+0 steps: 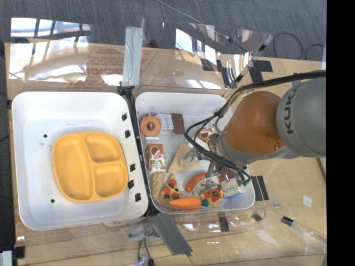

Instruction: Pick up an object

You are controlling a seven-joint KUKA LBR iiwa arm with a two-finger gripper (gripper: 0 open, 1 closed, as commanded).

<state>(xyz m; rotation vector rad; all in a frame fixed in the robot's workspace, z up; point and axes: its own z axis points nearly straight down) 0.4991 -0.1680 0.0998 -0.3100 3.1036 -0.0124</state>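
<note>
Camera view from above shows my gripper [212,177] low in the near right part of the right bin [233,100], down among toy food. Cables and the wrist hide the tips, so I cannot tell how the gripper is set, and nothing shows gripped in it.

Just left of it lies a toy sausage [196,181]; nearer the front wall lies a toy carrot [185,203], with a pizza slice [171,188] beside it. A toy doughnut [150,126] sits at the far left of that bin. A yellow divided plate [89,166] rests in the left bin [33,107].

I judge the sausage the likeliest pick: light, stiff, smooth plastic, rounded and apt to slip. I would take it across its narrow middle.
</note>
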